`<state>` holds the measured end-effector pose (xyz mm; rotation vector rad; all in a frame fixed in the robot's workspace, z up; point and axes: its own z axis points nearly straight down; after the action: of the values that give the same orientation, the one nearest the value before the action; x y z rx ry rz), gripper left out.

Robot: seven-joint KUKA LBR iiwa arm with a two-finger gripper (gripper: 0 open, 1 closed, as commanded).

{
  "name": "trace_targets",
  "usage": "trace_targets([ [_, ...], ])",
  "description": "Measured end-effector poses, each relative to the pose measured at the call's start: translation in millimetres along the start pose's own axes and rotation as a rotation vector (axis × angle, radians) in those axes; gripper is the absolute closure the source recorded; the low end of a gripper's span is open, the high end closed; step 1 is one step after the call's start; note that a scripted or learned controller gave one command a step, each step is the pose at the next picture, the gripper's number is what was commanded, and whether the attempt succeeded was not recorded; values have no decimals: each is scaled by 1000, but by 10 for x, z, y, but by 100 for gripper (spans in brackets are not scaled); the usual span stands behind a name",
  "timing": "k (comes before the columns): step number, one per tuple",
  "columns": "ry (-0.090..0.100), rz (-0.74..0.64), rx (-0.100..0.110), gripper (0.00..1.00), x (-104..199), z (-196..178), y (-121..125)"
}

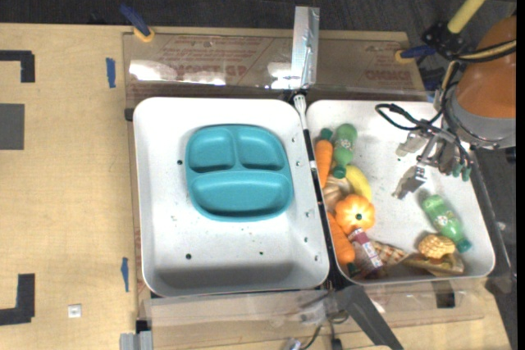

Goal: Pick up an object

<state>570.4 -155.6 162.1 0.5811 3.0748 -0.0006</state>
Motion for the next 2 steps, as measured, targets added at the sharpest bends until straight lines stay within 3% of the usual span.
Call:
trace_targets([
  [1, 2, 22, 2, 0, 189, 732, -825],
  [2, -4, -177, -1, 0, 435, 721, -885],
])
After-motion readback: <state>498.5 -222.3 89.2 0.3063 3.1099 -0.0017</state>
